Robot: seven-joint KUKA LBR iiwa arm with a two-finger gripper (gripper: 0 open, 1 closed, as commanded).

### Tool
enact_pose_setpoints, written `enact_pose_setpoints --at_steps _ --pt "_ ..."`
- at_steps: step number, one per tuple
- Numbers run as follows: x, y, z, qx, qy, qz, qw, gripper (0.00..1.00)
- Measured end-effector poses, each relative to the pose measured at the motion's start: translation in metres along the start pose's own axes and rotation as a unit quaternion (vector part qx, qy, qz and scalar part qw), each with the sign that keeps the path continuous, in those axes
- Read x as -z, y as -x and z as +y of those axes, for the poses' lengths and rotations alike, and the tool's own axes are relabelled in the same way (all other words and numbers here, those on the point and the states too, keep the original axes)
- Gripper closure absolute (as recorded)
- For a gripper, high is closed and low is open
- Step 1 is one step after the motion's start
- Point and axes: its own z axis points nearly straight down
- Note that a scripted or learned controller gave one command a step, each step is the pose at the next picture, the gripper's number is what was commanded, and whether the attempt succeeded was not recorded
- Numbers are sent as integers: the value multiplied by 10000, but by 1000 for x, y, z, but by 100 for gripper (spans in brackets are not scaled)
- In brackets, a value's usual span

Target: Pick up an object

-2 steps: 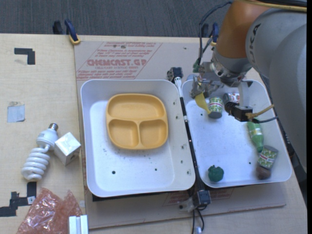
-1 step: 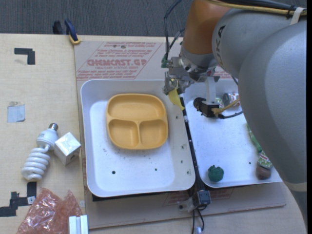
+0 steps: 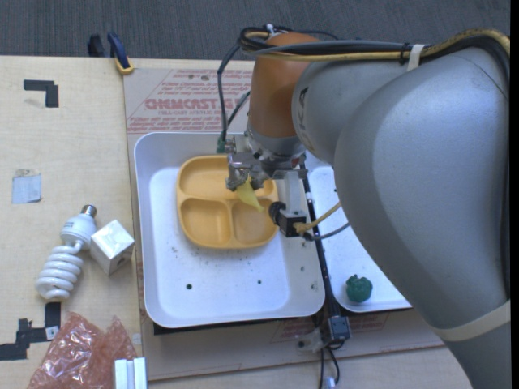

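The gripper point(image 3: 243, 186) hangs over a yellow divided plate point(image 3: 223, 211) in the left bin point(image 3: 219, 298); its state cannot be told. Red lettering reading "CHEMCAST" marks the cardboard point(image 3: 182, 104) behind. A green pepper-like toy point(image 3: 358, 288) sits in the right bin point(image 3: 381, 302).

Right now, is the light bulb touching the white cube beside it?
Touching. The camera view shows the light bulb's upper end pressed against the white cube, no gap between them.
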Motion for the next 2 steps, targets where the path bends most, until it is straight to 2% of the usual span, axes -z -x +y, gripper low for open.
enact_pose_setpoints --at_steps 1,2 --pt "119 -3 -10 7 9 -1 10000 100" --pt "111 -56 -15 3 6 -2 10000 100"
